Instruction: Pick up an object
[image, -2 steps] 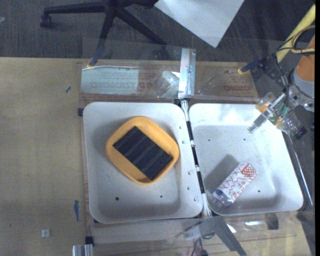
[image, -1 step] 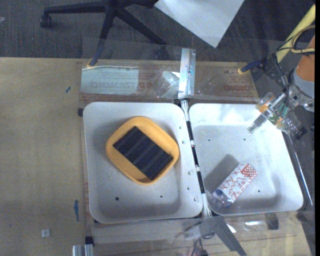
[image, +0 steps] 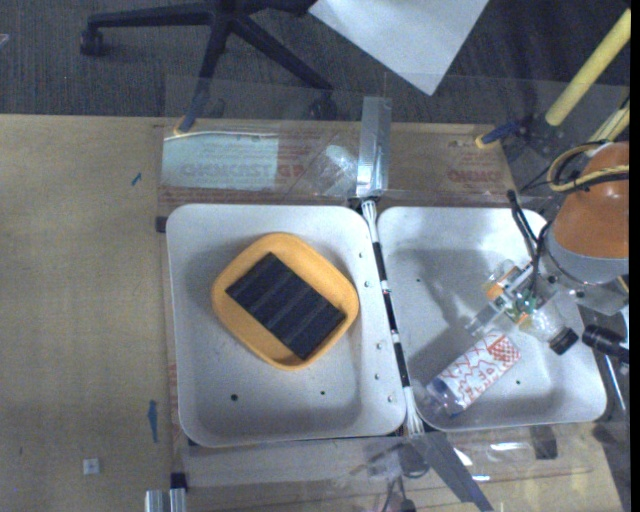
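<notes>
The gripper (image: 515, 300) hangs in the right bin (image: 420, 240), just above the bottle (image: 472, 373); whether its fingers are released or clenched, I cannot tell. Best to descend squarely over the bottle's middle, straddling its width

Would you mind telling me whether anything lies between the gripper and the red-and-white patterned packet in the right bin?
Nothing visible does. The gripper hangs over the right bin, just up and right of the patterned packet, with bare white bin floor between them. The yellow tray sits apart in the left bin, out of the path.
</notes>
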